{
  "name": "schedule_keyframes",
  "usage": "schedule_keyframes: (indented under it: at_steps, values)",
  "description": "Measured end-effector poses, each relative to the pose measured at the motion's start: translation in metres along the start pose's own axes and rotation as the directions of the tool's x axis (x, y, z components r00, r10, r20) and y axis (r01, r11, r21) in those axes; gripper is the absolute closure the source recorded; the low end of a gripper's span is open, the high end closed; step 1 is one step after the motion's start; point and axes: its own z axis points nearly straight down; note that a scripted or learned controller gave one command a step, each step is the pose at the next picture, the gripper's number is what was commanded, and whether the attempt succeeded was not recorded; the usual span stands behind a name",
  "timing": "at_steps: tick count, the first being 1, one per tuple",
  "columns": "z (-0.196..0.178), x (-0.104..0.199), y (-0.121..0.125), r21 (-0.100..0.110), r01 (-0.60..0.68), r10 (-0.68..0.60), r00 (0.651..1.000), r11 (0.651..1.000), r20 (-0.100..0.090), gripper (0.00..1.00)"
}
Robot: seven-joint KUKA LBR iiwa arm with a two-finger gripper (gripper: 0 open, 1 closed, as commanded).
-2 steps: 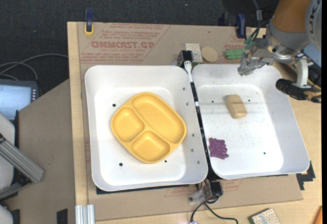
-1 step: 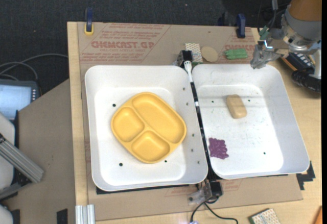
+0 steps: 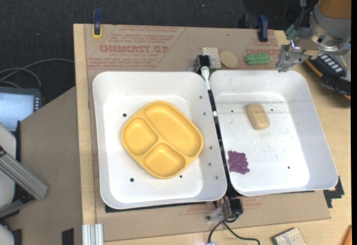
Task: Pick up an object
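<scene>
A tan oblong bread-like piece point(image 3: 257, 116) lies in the upper middle of the right bin point(image 3: 312, 126). A purple bunch of grapes point(image 3: 238, 162) sits near that bin's lower left corner. A yellow three-part tray point(image 3: 161, 138) lies in the left bin point(image 3: 106, 126). My gripper point(image 3: 290, 61) hangs at the right bin's far right corner, above the rim, well apart from the tan piece. Nothing shows between its fingers.
On the brown board behind the bins lie a round tan disc point(image 3: 228, 59) and a green piece point(image 3: 257, 59). Blue clamps point(image 3: 262, 26) hold the board's far edge. Cables and boxes crowd the right side.
</scene>
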Motion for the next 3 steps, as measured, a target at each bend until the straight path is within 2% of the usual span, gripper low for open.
schedule_keyframes:
  at_steps: [2,3]
  values:
    - [0.0006,0.0106,0.0066,0.000,0.001,-0.001,1.000,1.000,0.000,1.00]
    - [0.0013,0.0040,0.0046,0.002,-0.001,0.001,1.000,1.000,0.000,1.00]
